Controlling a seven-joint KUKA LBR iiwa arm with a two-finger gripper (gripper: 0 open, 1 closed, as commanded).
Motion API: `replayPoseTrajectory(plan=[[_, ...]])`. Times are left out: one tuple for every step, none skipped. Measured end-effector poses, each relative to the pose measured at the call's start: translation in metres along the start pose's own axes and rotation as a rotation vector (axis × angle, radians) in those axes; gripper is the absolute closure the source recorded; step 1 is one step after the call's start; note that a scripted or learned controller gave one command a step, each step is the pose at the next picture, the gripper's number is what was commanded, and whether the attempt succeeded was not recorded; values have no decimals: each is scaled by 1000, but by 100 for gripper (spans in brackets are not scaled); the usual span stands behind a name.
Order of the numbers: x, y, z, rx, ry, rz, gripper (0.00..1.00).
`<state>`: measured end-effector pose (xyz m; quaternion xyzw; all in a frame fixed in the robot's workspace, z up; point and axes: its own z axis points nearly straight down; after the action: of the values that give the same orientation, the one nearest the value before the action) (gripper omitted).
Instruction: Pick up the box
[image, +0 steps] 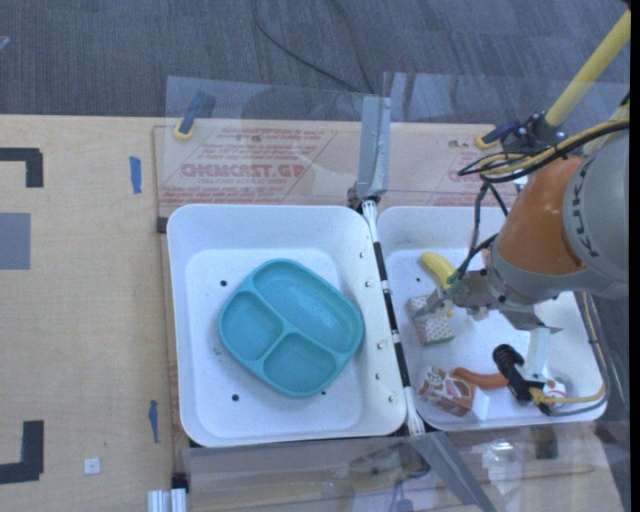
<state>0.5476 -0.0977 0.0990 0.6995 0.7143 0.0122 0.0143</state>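
Left bin (200, 250) holds teal divided plate (291, 327). Arm reaches in from 3 o'clock over right bin (400, 225). Gripper (447, 300) sits at the small patterned box (433, 322), fingers clamped on its top. Box is mid-bin, roughly cubic, no clear long axis, tilted slightly. Banana (437, 266) at 12 o'clock of box; snack packet (447, 389) at 6.
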Motion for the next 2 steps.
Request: replayPoseTrajectory(plan=[[2,-7,0,0,-2,-18,0],[5,-21,0,-1,-2,-112,0]])
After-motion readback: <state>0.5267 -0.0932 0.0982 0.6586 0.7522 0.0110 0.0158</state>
